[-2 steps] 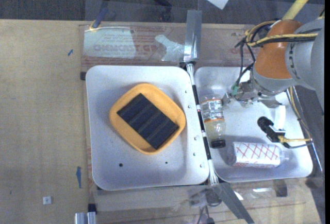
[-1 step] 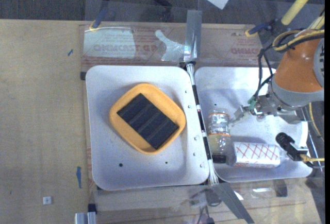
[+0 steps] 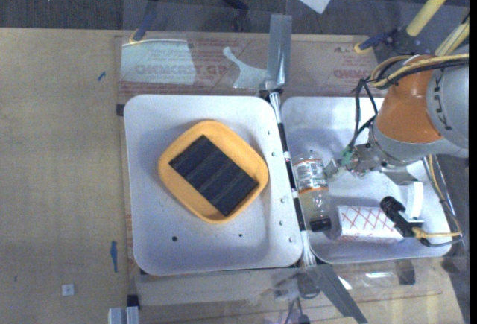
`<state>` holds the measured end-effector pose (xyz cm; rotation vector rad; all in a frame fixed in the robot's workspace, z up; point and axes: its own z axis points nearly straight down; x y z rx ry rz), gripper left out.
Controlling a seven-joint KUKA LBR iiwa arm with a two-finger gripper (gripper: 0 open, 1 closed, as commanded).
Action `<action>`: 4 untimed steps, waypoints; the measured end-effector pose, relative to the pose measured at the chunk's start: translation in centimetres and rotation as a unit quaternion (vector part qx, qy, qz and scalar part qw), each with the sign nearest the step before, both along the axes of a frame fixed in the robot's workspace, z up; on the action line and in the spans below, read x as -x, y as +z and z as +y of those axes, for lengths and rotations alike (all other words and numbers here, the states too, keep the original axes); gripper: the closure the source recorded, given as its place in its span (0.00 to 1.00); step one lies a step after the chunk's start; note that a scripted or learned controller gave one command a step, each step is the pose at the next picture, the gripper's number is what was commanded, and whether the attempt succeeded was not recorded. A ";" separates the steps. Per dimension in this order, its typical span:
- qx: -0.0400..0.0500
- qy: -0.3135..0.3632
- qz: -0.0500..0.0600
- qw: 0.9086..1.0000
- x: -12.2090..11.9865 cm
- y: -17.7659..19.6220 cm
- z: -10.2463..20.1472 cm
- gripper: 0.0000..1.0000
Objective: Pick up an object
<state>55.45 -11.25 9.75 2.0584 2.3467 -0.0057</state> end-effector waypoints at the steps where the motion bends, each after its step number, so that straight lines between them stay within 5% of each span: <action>1: 0.005 0.064 0.002 0.998 -3.0 -0.6 -0.3 0.00; 2: -0.005 0.076 0.004 0.997 1.3 3.1 0.7 0.00; 3: -0.005 0.155 0.004 0.988 7.3 1.9 -1.5 0.00; 4: 0.004 0.126 0.002 0.992 1.5 -0.7 -0.4 0.00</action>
